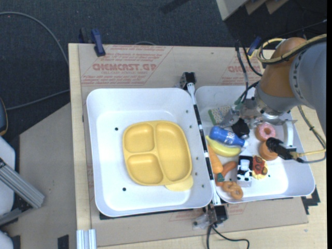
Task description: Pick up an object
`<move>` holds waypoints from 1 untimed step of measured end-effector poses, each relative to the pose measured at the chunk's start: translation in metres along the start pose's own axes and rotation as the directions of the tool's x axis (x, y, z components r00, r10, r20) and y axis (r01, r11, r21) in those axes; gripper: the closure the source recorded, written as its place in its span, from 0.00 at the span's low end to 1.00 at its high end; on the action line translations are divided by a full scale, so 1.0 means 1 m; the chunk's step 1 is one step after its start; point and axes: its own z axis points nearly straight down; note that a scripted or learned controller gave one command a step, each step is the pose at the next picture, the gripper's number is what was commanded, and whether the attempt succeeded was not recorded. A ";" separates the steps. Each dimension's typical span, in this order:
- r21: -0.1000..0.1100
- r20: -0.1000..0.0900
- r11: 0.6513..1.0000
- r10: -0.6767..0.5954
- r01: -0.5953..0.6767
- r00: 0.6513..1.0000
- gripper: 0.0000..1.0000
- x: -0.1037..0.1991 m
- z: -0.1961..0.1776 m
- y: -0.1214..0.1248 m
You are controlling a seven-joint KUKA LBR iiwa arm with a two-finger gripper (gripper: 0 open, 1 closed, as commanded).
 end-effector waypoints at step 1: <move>-0.002 0.000 1.000 0.000 0.000 1.000 1.00 0.000 -0.010 0.000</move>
